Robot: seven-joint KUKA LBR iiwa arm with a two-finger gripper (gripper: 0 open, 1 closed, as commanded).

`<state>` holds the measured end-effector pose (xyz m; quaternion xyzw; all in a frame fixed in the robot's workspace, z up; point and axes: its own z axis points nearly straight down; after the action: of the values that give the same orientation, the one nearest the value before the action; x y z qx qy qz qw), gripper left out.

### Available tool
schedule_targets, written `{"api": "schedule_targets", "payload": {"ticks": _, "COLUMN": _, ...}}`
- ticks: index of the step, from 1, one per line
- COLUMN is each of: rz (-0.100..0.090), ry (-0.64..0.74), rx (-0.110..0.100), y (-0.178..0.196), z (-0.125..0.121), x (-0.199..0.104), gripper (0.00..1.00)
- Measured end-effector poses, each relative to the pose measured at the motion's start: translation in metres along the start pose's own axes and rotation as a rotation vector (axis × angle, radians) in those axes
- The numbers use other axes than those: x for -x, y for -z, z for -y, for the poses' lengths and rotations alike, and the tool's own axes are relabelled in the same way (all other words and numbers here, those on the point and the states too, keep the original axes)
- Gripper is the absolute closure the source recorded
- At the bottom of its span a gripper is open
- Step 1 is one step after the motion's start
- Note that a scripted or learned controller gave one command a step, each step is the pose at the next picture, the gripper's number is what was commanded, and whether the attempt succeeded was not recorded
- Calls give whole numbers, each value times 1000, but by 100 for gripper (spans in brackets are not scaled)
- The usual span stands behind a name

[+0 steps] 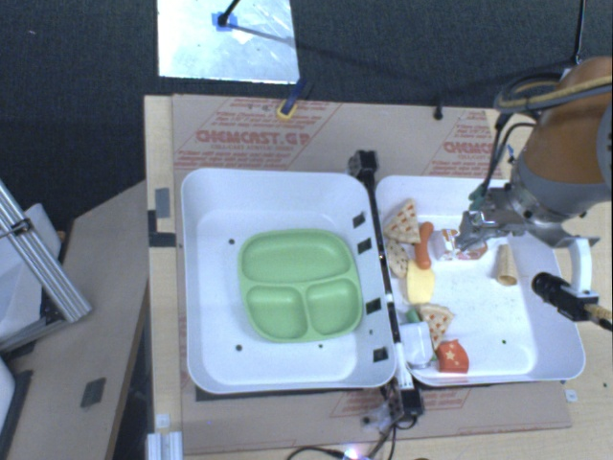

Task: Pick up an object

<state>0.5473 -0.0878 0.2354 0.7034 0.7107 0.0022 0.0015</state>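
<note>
At right of centre in the frame, the gripper (471,236) hangs over the right bin (551,348), beside the orange carrot (424,244) and yellow piece (420,282); whether its fingers are spread cannot be told.

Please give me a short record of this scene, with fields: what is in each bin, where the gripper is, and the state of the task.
left bin: holds a green divided plate, three compartments
right bin: toy food along its left side: pizza slice, orange carrot-like piece, yellow piece, second pizza slice, red piece; a tan piece lies apart on the right
gripper: low over the right bin, beside the orange piece
grasp: cannot tell
task state: nothing seen lifted yet
</note>
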Motion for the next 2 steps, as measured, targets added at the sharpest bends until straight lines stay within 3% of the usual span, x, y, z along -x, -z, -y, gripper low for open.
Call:
{"api": "schedule_targets", "payload": {"ticks": 1, "rz": 0, "ry": 0, "rx": -2, "y": -3, "z": -23, "x": -44, "gripper": 100}}
{"api": "schedule_targets", "payload": {"ticks": 2, "rz": 1, "ry": -5, "rx": -2, "y": -5, "z": -34, "x": -44, "gripper": 100}}
